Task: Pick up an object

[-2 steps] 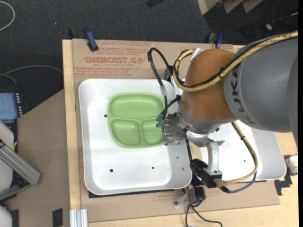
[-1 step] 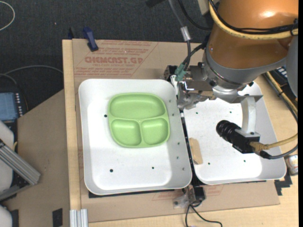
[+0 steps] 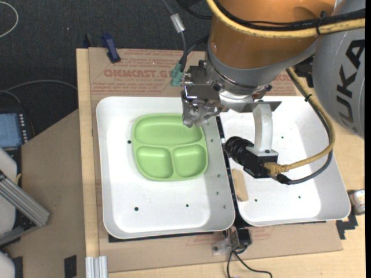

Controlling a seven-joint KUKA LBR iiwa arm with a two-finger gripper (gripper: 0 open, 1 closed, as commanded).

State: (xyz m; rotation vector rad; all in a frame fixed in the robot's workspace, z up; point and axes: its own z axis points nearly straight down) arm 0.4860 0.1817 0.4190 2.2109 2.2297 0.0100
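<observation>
— Fingertips first: can you see how the gripper [image 3: 193, 118] stands?

— You can't, not with any certainty. The grey wrist and its orange band [image 3: 266, 22] fill the upper right of the view and hang over the tool, so you see only a dark metal end coming down at the upper right rim of the green plate [image 3: 168, 146]. Whether the fingers are spread or closed, I cannot tell, and nothing shows between them.

— What else is hidden from you?

— The top edges of both bins near the middle lie under the arm, and the arm's body is cut off by the frame at the top and the right.

— Then the bins. What lies in the left bin [image 3: 116, 172]?

— The green plate, your task's thing. It has three compartments, one wide at the top and two smaller below, and it lies flat in the upper middle of the bin, its right side near the wall shared with the other bin.

— And the right bin [image 3: 313, 172]?

— You see a black fitting [image 3: 249, 158] with a yellowish hose [image 3: 313, 158] over its left part, and a white bracket [image 3: 264, 129] above it; these belong to the arm. A small tan strip [image 3: 239, 185] lies just beside the shared wall. Both bins sit on a brown board [image 3: 93, 126].
</observation>
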